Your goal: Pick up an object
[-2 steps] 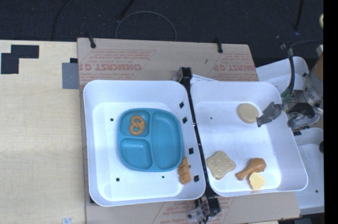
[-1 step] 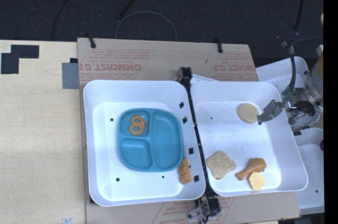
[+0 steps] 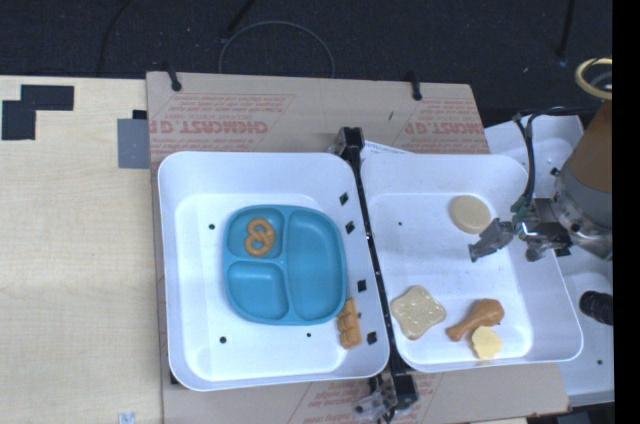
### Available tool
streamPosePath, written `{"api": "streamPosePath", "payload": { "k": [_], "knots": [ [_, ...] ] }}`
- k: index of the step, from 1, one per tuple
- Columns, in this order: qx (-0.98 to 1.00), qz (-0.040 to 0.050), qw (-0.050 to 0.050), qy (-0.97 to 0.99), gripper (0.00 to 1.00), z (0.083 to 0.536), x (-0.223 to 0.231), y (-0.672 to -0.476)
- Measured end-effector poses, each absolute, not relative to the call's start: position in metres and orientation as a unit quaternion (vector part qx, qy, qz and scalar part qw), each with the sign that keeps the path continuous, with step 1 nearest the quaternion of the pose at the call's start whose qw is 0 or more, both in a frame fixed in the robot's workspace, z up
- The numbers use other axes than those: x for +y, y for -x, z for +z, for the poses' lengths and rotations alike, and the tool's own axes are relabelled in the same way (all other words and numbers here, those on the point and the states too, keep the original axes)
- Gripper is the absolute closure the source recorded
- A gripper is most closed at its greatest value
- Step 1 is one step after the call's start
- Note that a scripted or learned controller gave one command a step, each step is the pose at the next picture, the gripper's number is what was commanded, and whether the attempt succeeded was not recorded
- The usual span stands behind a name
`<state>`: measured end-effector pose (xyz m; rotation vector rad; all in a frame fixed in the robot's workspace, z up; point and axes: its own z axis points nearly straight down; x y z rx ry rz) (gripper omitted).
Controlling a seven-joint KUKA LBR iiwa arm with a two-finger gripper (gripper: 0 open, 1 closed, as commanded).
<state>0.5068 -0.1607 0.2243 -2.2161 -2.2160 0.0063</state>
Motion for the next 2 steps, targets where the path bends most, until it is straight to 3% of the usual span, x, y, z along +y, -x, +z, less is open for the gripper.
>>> {"api": "streamPosePath", "payload": {
  "k": [2],
  "knots": [
    [-0.707, 0.0020, 0.004, 0.707, 0.00, 0.101, -0.158, -0.517]
  ]
}}
